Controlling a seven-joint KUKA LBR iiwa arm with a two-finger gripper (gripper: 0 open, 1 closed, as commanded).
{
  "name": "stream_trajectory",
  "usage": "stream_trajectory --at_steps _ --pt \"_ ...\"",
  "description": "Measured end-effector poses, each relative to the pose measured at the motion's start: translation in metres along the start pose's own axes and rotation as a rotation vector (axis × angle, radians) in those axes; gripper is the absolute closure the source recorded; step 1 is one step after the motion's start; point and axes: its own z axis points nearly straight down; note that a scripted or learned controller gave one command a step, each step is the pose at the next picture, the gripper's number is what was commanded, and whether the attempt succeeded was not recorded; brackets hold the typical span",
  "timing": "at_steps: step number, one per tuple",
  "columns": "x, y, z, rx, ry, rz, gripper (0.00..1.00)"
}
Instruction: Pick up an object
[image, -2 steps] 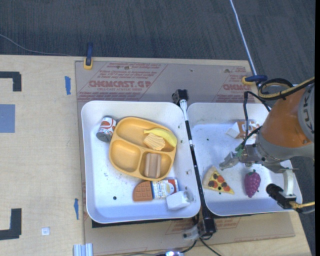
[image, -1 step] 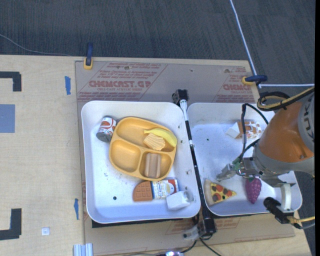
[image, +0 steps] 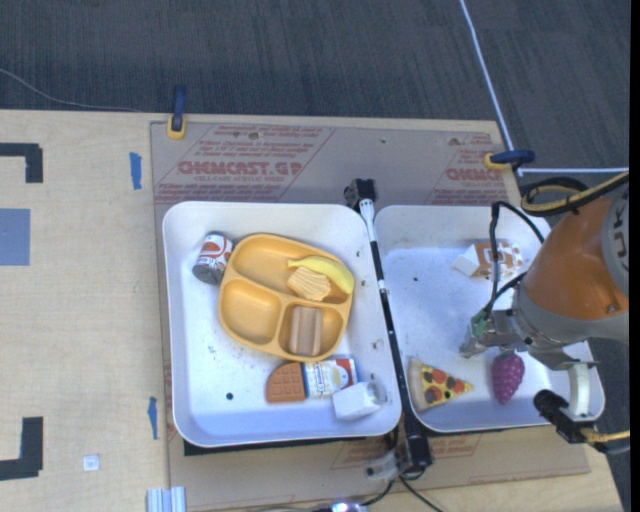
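Gripper (image: 487, 335) low in the right bin (image: 420, 240), just beside the purple grape bunch (image: 507, 376), on its upper-left side. Cannot tell how the gripper is set or whether it has hold of anything. Pizza slice toy (image: 438, 384) lies left of the grapes, apart; white-orange wrapper (image: 490, 260) well above them. Judgement: centre over the grapes before descending, approach vertically, clear of the near wall

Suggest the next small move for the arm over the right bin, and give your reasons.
Probably a short drop toward the purple grapes. The gripper sits above the right bin, just up and left of them, and nothing shows between its fingers. The pizza slice lies farther left.
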Motion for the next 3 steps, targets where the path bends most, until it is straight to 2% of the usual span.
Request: stream_trajectory --at_steps 1,2,3 --pt "0.122 0.035 -0.085 0.029 0.019 -0.006 1.0" --pt "0.072 -0.003 -0.136 0.027 0.016 -0.004 1.0" --pt "0.105 0.049 -0.103 0.028 0.017 -0.006 1.0"
